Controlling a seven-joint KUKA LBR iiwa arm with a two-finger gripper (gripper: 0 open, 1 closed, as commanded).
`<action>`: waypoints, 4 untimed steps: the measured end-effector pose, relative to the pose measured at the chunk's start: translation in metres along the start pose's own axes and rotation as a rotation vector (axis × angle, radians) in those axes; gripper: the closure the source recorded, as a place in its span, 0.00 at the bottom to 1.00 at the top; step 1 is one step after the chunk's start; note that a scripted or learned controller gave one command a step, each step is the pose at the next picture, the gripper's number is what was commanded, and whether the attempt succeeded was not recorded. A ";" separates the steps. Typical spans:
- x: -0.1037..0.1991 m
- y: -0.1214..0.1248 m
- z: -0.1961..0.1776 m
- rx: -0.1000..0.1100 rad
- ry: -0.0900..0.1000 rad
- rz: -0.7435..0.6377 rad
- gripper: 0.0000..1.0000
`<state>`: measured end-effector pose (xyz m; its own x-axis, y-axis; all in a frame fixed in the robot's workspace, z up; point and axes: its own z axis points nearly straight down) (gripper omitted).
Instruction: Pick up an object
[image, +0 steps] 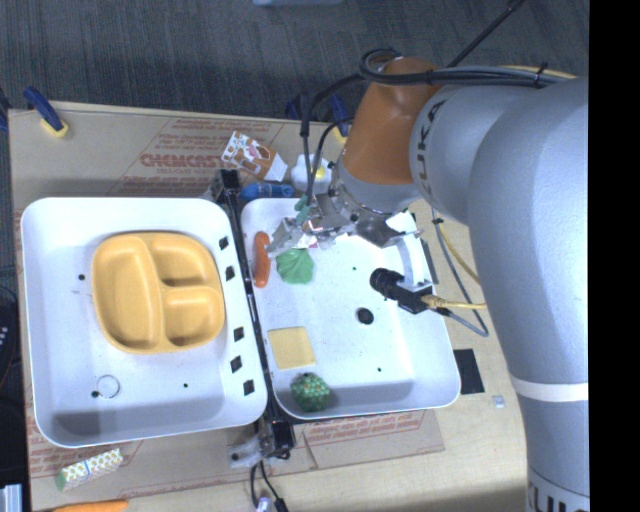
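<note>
My gripper (300, 228) hangs over the far left corner of the right bin (430, 385), under the orange wrist band. Just below it lies a green leaf-shaped toy (295, 267), close to the fingertips; whether they touch it is unclear. An orange carrot-like piece (261, 258) lies along the bin's left wall. A yellow square slice (292, 347) rests on the bin floor, and a green round broccoli-like toy (310, 391) sits at the near edge. A small black disc (365, 317) lies mid-bin.
The left bin (40, 300) holds a yellow divided tray (158, 290). A black cylinder with cable (395, 288) juts from the arm over the right bin. Small packets (245, 153) lie behind the bins, another packet (90, 467) in front.
</note>
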<state>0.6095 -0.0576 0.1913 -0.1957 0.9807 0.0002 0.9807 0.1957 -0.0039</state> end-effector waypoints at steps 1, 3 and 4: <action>0.018 0.014 -0.001 -0.003 -0.002 -0.541 0.00; 0.071 0.018 0.000 -0.001 -0.001 -0.934 0.00; 0.078 0.025 -0.001 -0.004 -0.005 -1.368 0.00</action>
<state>0.6185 0.0239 0.1923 -1.0000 0.0062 -0.0016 0.0062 1.0000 -0.0007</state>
